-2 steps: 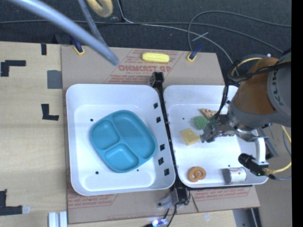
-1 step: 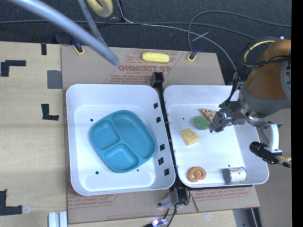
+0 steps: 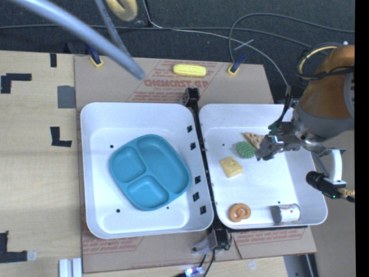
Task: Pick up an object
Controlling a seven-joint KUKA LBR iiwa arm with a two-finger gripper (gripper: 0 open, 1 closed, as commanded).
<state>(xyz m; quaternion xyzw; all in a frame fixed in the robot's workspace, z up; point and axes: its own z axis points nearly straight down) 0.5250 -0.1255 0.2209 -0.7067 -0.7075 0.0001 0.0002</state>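
Low over the right bin (image 3: pixel 300 172) hangs my end effector (image 3: pixel 267 149), near its far edge; whether it is clenched I cannot tell. Beside it lie a tan wedge (image 3: pixel 252 138) and a bumpy green piece (image 3: pixel 245 149), then a yellow block (image 3: pixel 231 167). A pretzel (image 3: pixel 239 212) and a grey cylinder (image 3: pixel 285 213) sit at the near edge.

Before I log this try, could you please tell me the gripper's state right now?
Gripper: cannot be told; it sits low in the right bin beside the green piece.
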